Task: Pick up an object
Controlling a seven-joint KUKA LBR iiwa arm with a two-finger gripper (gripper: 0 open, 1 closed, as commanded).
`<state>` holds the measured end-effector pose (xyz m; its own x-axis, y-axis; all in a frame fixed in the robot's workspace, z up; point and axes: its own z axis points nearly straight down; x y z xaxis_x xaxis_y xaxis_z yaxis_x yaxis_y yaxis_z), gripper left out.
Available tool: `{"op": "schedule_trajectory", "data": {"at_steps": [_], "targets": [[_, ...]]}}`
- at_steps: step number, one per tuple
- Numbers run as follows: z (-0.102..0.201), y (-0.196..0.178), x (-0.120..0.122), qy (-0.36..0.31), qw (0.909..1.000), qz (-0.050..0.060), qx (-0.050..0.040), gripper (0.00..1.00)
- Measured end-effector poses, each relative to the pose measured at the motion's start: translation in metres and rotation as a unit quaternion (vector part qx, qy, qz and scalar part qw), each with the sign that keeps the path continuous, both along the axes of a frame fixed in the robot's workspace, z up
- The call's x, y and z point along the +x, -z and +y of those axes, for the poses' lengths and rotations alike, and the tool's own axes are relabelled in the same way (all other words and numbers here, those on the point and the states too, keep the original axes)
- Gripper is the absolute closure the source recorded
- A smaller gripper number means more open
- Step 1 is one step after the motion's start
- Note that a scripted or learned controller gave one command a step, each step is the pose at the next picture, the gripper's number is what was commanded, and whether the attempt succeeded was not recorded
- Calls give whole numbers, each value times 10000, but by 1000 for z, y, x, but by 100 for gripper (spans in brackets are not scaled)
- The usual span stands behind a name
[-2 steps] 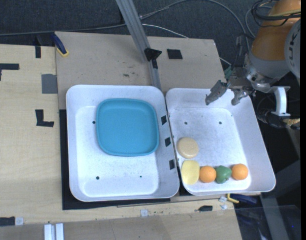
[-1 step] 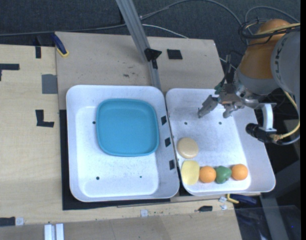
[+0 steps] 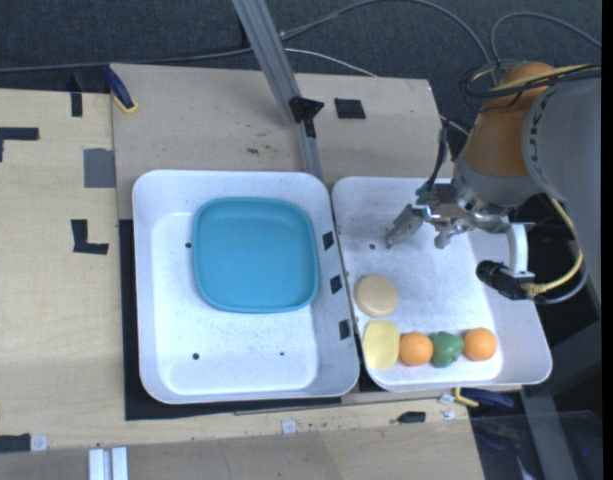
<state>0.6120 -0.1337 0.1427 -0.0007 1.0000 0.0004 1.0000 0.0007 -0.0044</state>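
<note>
The right bin [image 3: 426, 278] holds several small items along its near side. A beige round piece [image 3: 376, 294] lies by the left wall, and a yellow piece [image 3: 381, 345] sits just below it. To their right are an orange ball [image 3: 416, 349], a green piece [image 3: 447, 348] and a second orange ball [image 3: 480, 344]. My gripper [image 3: 419, 238] hangs over the far half of this bin, up and to the right of the beige piece. Its fingers are spread open with nothing between them.
The left bin [image 3: 166, 298] carries a blue square plate [image 3: 256, 255]. A grey metal bar [image 3: 276, 63] slants down to the bins' far edge. Black and yellow cables [image 3: 531, 286] hang off the wrist at the right bin's right rim.
</note>
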Motion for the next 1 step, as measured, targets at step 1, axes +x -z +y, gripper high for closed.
{"op": "schedule_trajectory", "data": {"at_steps": [1], "targets": [[1, 53, -1, 0, 10000, 2, 1, 0]]}}
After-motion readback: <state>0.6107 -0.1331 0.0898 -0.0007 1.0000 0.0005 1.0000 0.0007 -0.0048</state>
